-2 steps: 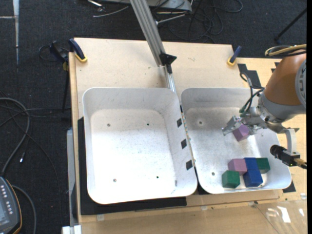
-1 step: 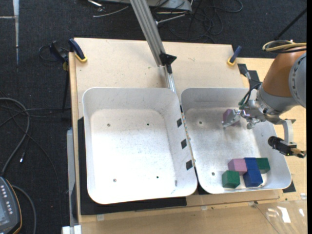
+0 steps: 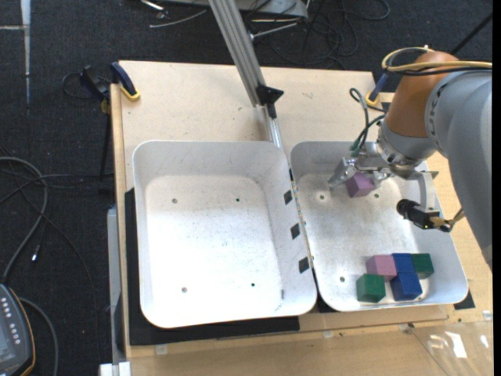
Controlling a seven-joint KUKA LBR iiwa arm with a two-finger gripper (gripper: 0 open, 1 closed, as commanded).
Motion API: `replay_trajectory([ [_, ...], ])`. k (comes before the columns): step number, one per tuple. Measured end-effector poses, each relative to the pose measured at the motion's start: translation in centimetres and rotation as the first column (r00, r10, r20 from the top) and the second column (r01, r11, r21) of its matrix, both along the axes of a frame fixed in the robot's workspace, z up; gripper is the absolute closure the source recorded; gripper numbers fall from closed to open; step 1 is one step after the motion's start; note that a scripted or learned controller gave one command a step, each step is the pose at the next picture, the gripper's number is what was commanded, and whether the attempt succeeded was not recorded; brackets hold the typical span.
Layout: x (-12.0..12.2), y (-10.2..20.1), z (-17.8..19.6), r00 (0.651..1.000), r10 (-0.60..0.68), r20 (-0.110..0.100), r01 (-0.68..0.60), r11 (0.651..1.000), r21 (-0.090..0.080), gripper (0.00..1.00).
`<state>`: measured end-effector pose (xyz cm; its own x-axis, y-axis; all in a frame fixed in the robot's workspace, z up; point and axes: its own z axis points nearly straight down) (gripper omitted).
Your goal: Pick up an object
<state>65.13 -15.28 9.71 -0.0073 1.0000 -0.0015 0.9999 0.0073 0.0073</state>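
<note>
Wide open floor across the shallow white left bin [image 3: 156,210]; in the shallow white right bin [image 3: 329,280], a huddle of pink, blue and green blocks [image 3: 395,276] crowds the near right corner.

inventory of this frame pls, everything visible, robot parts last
white bins: 2, white, side by side on the bench
purple block: 1, light purple, between the gripper fingers, over the right bin's far part
pink block: 1, pink, right bin near corner
blue blocks: 2, blue, same cluster
green blocks: 2, green, same cluster, one at each end
clamp: 1, yellow and black, bench far-left corner
metal pole: 1, silver, slanting down to the bins' far edge
gripper: 1, shut on the purple block
arm: 1, grey with orange band, from the right
</note>
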Motion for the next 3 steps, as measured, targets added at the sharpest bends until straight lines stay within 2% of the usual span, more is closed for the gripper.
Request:
replay_trajectory([
  [1,-2.9,10.0,10.4,1.000,0.003,0.001,-0.003,1.000,0.004,0.00],
  [2,-0.1,1.3,8.5,1.000,-0.014,-0.005,0.014,1.000,-0.004,0.00],
  [3,-0.1,1.9,8.6,1.000,-0.006,-0.006,0.006,1.000,0.000,0.00],
])
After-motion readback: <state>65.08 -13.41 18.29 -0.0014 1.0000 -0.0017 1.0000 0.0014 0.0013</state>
